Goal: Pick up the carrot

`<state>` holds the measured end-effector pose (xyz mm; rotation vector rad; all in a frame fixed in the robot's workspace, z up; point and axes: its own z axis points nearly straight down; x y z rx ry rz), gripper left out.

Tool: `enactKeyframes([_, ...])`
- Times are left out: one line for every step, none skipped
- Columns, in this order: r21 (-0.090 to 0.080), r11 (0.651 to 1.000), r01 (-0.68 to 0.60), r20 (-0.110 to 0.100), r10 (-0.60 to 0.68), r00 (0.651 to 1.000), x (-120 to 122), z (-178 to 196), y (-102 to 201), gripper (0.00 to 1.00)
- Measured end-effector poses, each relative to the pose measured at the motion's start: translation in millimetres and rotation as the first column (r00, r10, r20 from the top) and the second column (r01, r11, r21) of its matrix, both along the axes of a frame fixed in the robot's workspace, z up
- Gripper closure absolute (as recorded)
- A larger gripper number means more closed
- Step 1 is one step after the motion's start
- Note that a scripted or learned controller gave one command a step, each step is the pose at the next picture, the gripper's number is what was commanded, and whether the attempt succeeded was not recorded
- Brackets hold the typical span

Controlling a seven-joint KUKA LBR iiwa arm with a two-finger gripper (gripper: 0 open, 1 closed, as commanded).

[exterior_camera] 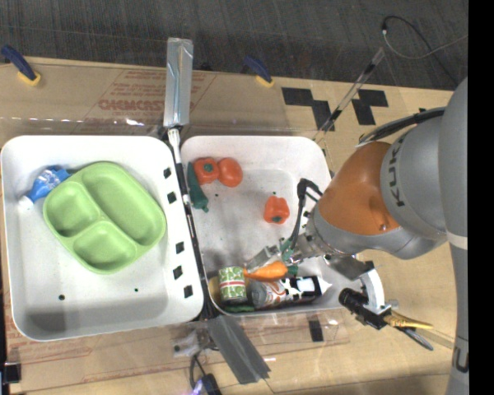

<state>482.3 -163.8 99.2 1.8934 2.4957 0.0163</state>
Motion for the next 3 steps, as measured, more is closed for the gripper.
enactKeyframes([-0.003,0.984,0.177,-0.01,-0.177,0.984,-4,-6,-46,0.0])
enactKeyframes([-0.003,0.967,0.254,-0.01,-0.254,0.967,-4,-6,-47,0.0])
enactKeyframes([-0.004,0.969,0.248,-0.002,-0.248,0.969,-1,5,-47,1.0])
